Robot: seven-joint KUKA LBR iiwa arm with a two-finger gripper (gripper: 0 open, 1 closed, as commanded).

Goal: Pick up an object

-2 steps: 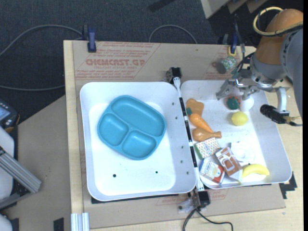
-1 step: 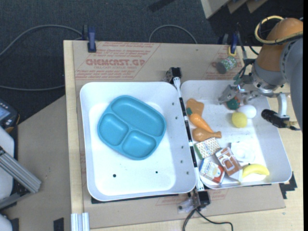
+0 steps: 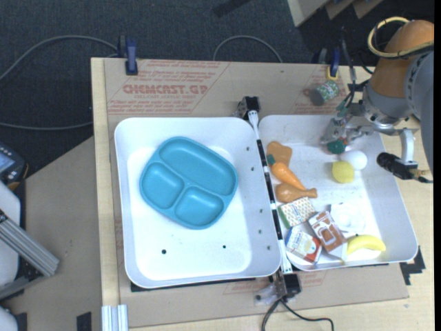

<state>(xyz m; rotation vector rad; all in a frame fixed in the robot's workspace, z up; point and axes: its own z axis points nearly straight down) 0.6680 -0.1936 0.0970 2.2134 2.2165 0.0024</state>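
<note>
Poised at the far end of the right bin (image 3: 406,216), gripper (image 3: 337,138) with fingers too small and blurred to tell whether spread or closed. Just beside and nearer than the gripper, a white egg (image 3: 356,159) touching a lemon (image 3: 343,172). Likely only a short drop toward the egg.

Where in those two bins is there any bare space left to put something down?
Left bin: bare floor below the blue tray. Right bin: a bare strip right of the lemon, above the banana. Crowded along its left wall, around the carrot and packets.
</note>
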